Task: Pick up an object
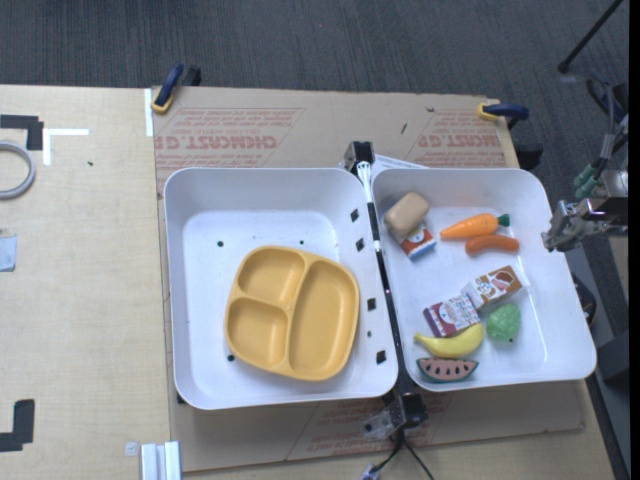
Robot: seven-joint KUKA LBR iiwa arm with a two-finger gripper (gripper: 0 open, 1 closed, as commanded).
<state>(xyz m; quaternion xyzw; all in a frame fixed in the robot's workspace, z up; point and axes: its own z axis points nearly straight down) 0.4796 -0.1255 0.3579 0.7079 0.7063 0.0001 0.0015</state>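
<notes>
The right bin [560,268] holds several toy foods. A tan bread roll [407,210] and a small red and blue carton [420,242] lie at its far left. Two orange carrots [481,227] lie in the far middle. Nearer are a brown and white carton [496,287], a red and white carton [452,316], a green lump [504,324], a yellow banana [450,344] and a watermelon slice [447,370]. My gripper [572,224] hangs at the bin's right rim, to the right of the carrots and apart from every object.
A yellow divided plate [294,313] lies in the left bin [190,268]. Both bins rest on a cardboard sheet [260,133] held by clamps at the far corners. The wooden bench [80,298] stretches to the left.
</notes>
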